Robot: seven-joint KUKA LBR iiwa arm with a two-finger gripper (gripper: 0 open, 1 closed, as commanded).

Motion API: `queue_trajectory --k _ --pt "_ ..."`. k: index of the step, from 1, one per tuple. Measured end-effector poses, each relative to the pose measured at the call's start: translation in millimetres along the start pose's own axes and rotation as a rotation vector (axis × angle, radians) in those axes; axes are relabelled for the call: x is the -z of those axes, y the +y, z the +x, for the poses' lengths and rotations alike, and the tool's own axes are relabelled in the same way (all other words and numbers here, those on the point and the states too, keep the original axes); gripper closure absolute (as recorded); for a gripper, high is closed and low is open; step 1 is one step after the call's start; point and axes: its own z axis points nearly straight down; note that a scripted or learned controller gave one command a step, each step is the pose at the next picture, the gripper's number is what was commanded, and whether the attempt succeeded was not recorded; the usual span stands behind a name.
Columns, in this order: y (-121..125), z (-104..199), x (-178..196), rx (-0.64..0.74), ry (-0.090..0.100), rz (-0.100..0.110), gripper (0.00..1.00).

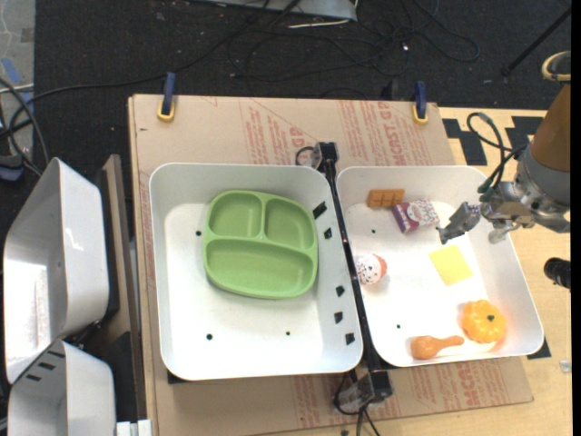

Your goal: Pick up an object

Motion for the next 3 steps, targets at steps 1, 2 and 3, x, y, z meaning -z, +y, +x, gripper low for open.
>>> queue_trajectory --k 1,2,3 --pt "3 1 7 0.004 -0.003 -0.013 0.00" --pt "2 -2 -57 0.001 -0.001 -0.007 0.00" --pt "8 -5 -101 0.001 -0.002 -0.010 0.00"
